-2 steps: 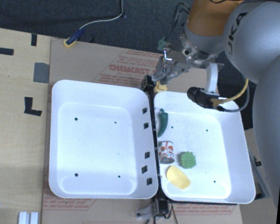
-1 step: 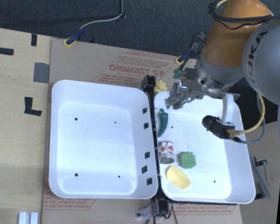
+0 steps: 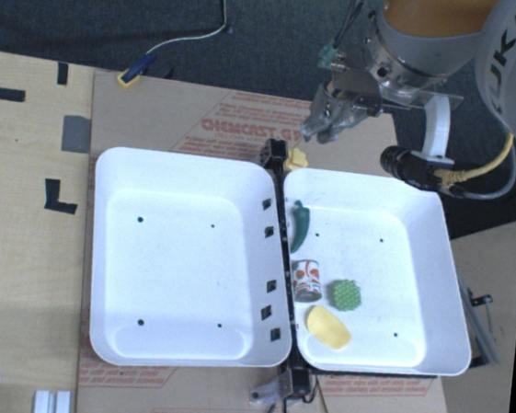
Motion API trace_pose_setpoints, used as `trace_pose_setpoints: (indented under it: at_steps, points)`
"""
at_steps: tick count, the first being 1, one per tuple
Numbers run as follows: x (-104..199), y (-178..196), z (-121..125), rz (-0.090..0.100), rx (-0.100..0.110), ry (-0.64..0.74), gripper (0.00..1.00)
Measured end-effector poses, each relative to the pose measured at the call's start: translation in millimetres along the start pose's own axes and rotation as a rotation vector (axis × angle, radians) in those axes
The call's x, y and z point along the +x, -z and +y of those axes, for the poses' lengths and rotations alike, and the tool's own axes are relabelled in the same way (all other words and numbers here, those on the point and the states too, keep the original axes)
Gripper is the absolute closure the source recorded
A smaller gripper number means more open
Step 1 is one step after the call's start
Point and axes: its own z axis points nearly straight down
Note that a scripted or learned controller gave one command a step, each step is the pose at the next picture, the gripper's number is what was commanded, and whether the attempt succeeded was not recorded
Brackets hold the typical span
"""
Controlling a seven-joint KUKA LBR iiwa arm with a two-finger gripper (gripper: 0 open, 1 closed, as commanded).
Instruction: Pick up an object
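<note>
The right white bin point(image 3: 418, 265) holds several small objects near its left wall: a dark green pepper-like piece point(image 3: 298, 224), a small red and white can point(image 3: 307, 280), a green bumpy ball point(image 3: 347, 295) and a yellow lemon-like piece point(image 3: 327, 327). My gripper point(image 3: 325, 125) hangs high above the far left corner of that bin, well apart from all of them. Nothing shows between its fingertips.
The left white bin point(image 3: 178, 257) lies beside the right one, joined by a black clamp strip point(image 3: 274, 249). A small yellow bit point(image 3: 297, 158) sits at the far end of the divider. A black hose fitting point(image 3: 415, 166) hangs behind the right bin.
</note>
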Motion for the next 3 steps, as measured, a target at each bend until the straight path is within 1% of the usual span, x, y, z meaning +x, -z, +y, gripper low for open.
trace_pose_setpoints:
  at_steps: [1, 2, 3]
  points:
    - [1.4, 102.0, -22.3, -0.001, 0.004, -0.004, 1.0]
    - [-18.0, 119.0, -91.4, -0.002, 0.013, -0.007, 1.0]
    - [-15.7, -67.4, -122.8, -0.005, 0.035, -0.008, 1.0]
